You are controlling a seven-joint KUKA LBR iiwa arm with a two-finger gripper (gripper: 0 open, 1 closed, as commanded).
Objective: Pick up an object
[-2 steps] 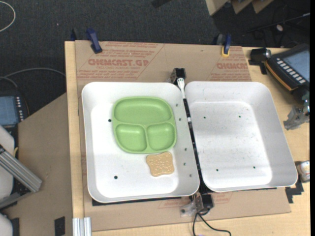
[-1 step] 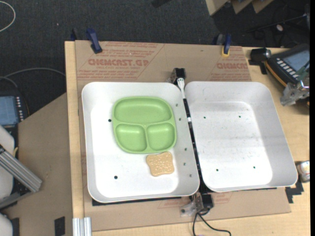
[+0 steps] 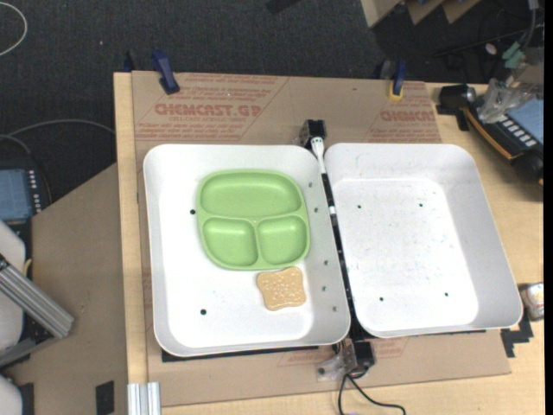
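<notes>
Camera view: two shallow white bins side by side.
Left bin (image 3: 173, 232): light-green three-compartment plastic plate (image 3: 253, 218); tan waffle-textured toy cracker (image 3: 282, 288) just beside its near edge, flat, apart from walls, probably reachable.
Gripper: state cannot be told.

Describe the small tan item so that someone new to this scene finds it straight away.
Look in the left white bin, which holds a green divided plate. Just below the plate's lower right corner lies the toast-shaped piece, flat, tan and speckled, much smaller than the plate.
</notes>
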